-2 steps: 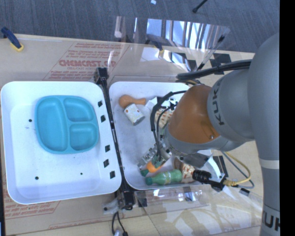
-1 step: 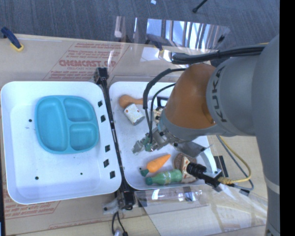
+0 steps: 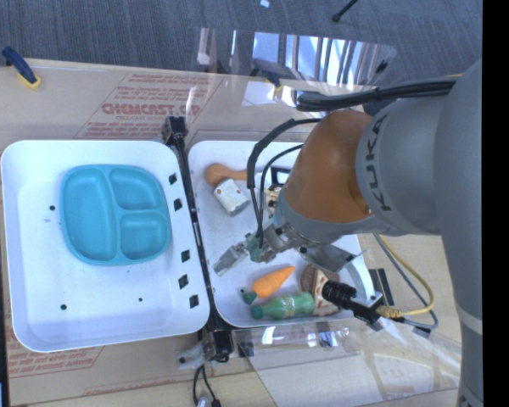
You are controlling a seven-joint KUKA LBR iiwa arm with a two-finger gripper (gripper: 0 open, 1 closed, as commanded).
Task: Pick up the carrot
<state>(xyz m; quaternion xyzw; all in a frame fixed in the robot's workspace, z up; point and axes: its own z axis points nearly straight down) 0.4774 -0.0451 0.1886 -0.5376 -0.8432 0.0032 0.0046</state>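
Though gripper (image 3: 231, 259) fingers look spread lower centre, carrot (image 3: 271, 281) lies apart; probably light, stiff, slick—grab mid-body.

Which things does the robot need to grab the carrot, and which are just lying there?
Needed:
carrot
end effector

Just lying about:
green bottle
blue divided plate
white block
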